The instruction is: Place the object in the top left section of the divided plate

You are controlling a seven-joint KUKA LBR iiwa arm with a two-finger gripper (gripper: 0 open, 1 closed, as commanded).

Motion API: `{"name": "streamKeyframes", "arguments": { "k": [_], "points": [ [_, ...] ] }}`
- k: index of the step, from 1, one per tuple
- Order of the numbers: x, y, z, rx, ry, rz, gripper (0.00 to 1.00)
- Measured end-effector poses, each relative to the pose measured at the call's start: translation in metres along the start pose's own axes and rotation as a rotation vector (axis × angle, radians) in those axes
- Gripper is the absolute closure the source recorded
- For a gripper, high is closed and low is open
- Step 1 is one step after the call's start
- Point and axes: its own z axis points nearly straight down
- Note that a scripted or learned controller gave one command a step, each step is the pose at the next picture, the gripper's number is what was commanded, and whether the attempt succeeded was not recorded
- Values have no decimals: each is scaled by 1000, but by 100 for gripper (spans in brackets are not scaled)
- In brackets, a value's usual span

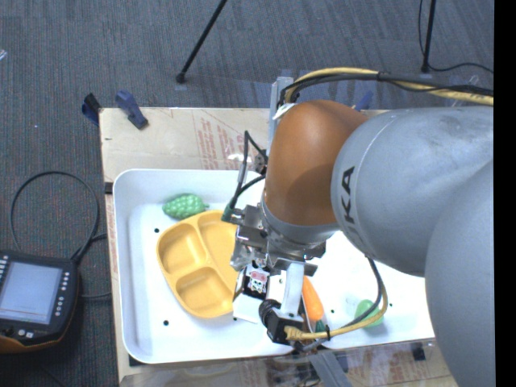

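A yellow divided plate with three sections lies in the left white bin. Just beyond its upper left rim lies a bumpy green toy on the bin floor. My gripper hangs low at the plate's right edge, under the big orange wrist band. An orange carrot-like piece sits right beside the gripper on its right; whether it is held I cannot tell. The arm hides the plate's right rim.
A small green object lies near the front in the right bin. A yellow cable loops below the gripper. A teach pendant rests on the floor at the left. Blue clamps sit at the bench's far corner.
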Motion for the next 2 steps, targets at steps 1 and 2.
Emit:
{"name": "streamKeyframes", "arguments": {
  "k": [1,2],
  "points": [
    [28,-14,42,0,-1,78,100],
    [52,53,24,-4,3,4,100]
  ]
}}
